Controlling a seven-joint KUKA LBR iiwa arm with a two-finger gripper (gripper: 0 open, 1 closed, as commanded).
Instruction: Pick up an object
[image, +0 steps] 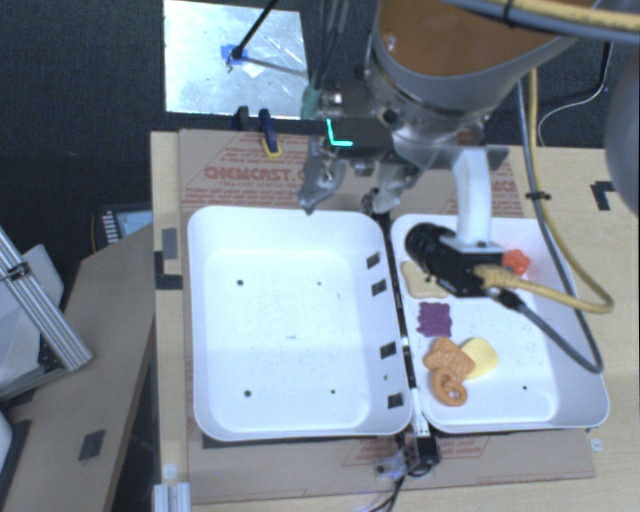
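My gripper (343, 205) hangs over the far edge of the bench, above the back rim between the two bins. Its two fingers (318, 186) stand apart, open, and nothing is between them. The right bin (560, 390) holds a purple piece (435, 319), an orange knotted piece (447, 372), a yellow piece (481, 356) touching it, a small orange block (515, 263) and a tan flat piece (411, 276). All these lie to the right of and nearer than the gripper.
The left bin (280, 330) is a bare white floor with small dark dots. A black device (448, 264) on a white post with yellow and grey cables reaches over the right bin's back half. Cardboard (240, 172) lies beneath both bins.
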